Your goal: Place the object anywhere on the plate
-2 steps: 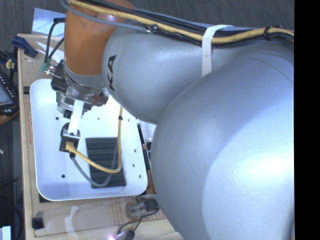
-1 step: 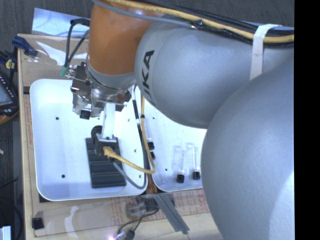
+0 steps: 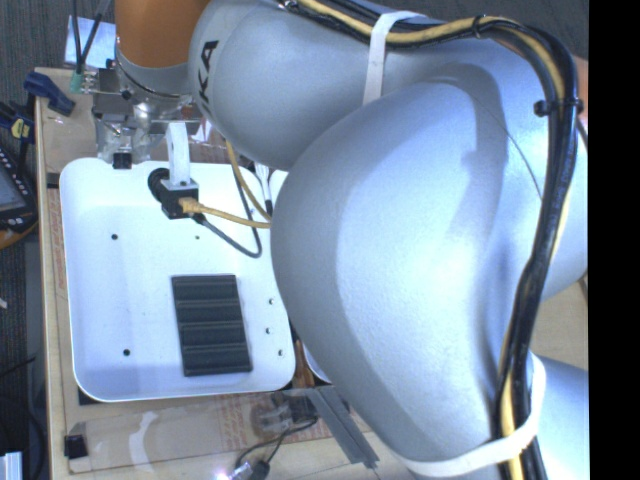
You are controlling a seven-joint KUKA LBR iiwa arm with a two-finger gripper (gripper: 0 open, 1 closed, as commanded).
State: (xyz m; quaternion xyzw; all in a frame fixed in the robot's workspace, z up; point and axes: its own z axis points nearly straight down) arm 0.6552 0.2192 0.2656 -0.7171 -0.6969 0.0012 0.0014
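A dark grey ribbed rectangular block [image 3: 210, 325] lies flat on the floor of the left white bin [image 3: 100, 298], towards its near edge. My gripper [image 3: 122, 140] hangs over the far left corner of that bin, well away from the block, with nothing seen in it. The grey arm, with its orange band [image 3: 155, 18], reaches in from the right. Its bulk hides the right half of the scene.
A blue clamp [image 3: 47, 89] sits on the bench's far left corner and a dark device [image 3: 12, 183] lies by the left edge. The wooden bench strip [image 3: 180, 430] in front of the bin bears a small black part [image 3: 74, 444] and loose cables [image 3: 275, 418].
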